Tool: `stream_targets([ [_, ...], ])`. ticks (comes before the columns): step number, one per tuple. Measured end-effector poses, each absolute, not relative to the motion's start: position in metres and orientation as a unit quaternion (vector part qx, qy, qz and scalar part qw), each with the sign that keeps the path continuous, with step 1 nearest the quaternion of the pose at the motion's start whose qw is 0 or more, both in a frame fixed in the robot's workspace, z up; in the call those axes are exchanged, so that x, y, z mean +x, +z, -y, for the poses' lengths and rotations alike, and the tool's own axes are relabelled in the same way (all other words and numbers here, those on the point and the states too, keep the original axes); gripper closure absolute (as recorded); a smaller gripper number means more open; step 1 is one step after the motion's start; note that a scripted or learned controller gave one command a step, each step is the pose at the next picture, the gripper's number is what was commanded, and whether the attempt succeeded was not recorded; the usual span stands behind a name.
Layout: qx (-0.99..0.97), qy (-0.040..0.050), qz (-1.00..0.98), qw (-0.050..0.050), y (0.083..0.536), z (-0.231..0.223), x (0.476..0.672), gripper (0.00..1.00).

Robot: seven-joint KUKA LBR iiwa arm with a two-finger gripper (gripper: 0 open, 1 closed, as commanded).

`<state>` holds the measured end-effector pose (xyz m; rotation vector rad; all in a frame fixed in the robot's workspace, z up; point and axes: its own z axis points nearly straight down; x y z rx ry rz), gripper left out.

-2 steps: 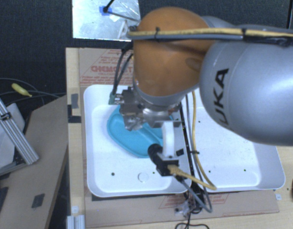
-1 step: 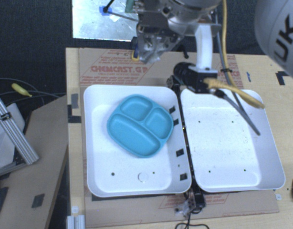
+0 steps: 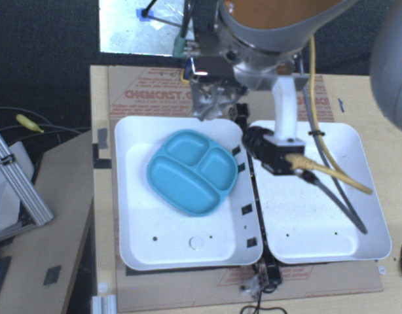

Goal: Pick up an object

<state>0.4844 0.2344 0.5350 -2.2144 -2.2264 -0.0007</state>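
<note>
Because the gripper (image 3: 214, 106) hangs above the far rim of the left bin (image 3: 139, 241), the blue divided plate (image 3: 192, 172) lies from it toward the camera and a little to the left in the view, below the metal fingers. The plate rests flat in the middle of the left bin, and its long axis runs from upper left to lower right in the view, with three compartments facing up. How far the claw is open I cannot tell, because its tip is blurred against the rim; nothing is visible between its fingers. I judge the coming move must bring it forward and down to the plate's near edge. On the cardboard sheet (image 3: 148, 90) under the bins, red letters read "CHEMCAST".
</note>
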Motion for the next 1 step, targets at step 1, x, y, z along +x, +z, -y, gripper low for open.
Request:
stream_targets([
  [1, -0.708, 0.0037, 0.707, 0.001, 0.439, -0.2144, 0.4861, 1.0],
])
